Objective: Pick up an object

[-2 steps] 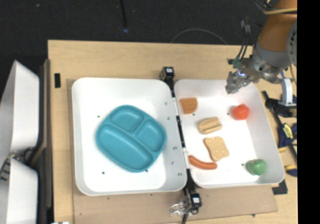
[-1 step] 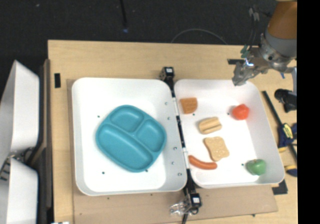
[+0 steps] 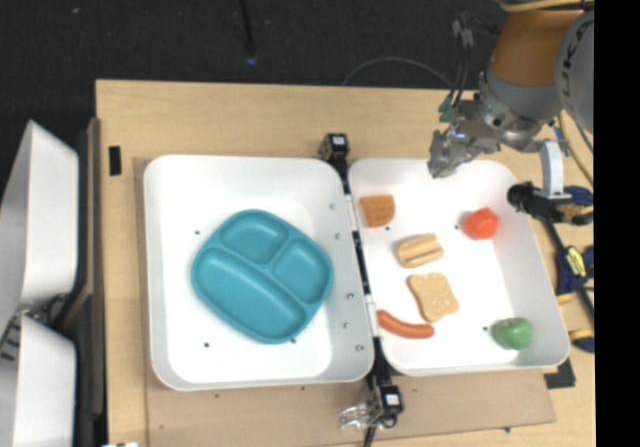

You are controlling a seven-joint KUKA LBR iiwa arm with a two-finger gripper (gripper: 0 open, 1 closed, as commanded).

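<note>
Your tool [image 3: 446, 157] hung over the right bin [image 3: 530, 235] at its 12 o'clock rim; whether it gripped anything could not be told; the sausage [image 3: 405, 326] lay at 7 o'clock, the tomato [image 3: 481, 224] at 2 o'clock.

Arm [image 3: 540, 35] comes in from upper right of view, grey w/ orange band above wrist, angled down & left. Gripper [image 3: 446, 157] at its lower end, dark, tip pointing down-left. Nothing seen held in it.
</note>
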